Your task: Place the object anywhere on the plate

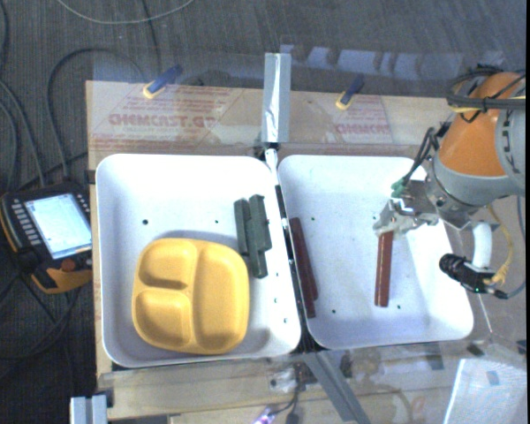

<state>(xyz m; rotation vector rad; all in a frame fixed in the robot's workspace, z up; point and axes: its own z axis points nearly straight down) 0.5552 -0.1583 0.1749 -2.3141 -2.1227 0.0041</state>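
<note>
A yellow divided plate (193, 294) lies in the front of the left bin (124, 184). In the right bin (353, 184) a reddish-brown stick (384, 272) lies nearly straight, pointing front to back. My gripper (396, 223) hangs right over the stick's far end, with the arm's orange band (479, 140) above it at the right. A second, darker brown stick (302, 266) lies along the right bin's left wall. A dark green bar-shaped object (253, 234) rests in the left bin just right of the plate's back corner.
The two bins meet at a raised middle wall (287, 237). A hand-held control pendant (49, 228) sits off the bench to the left. Clamps and a metal post (276, 95) stand behind the bins.
</note>
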